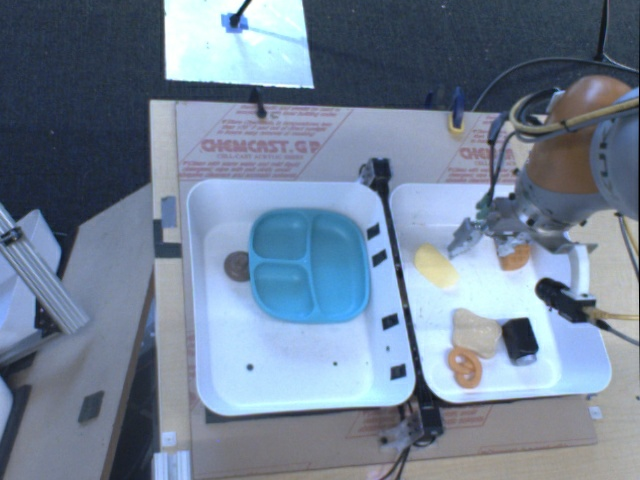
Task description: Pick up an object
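Note:
The right bin (590,368) holds a pale yellow rounded piece (436,266), a beige lump (476,331), an orange pretzel-shaped piece (464,366), a black block (519,339) and a small orange object (515,258). My gripper (488,245) hangs over the upper part of this bin, open, with nothing between its fingers. One finger (464,239) points toward the yellow piece and stops just short of it. The small orange object lies partly under the gripper's other side.
The left bin (215,368) holds a blue divided plate (305,265) with a small grey disc (237,265) beside it. A black divider with clips (392,268) separates the bins. A black cable end (562,300) hangs over the right bin's right side.

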Controlling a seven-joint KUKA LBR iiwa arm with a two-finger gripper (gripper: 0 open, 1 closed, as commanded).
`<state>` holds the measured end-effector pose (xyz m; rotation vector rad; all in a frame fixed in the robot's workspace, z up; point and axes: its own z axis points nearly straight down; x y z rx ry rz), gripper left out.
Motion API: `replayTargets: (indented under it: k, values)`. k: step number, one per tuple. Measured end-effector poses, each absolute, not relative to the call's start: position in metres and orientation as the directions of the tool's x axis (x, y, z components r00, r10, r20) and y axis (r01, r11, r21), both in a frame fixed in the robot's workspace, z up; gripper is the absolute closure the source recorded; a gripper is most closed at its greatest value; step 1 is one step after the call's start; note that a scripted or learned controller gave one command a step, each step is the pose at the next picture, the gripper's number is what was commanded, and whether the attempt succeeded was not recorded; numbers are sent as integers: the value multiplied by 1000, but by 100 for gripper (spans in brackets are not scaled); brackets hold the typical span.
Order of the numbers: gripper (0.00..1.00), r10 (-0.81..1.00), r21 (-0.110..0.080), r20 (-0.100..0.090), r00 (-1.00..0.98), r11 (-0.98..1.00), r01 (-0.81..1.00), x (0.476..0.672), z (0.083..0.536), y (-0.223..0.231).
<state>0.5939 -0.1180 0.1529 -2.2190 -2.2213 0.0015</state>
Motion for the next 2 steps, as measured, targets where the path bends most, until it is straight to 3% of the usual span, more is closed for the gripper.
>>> replayTargets:
  k: [1, 2]
  values:
    - [0, 1000, -2, 0, 0, 0, 1000, 602, 106, -121]
    - [100, 1000, 3, -1, 0, 0, 1000, 603, 120, -122]
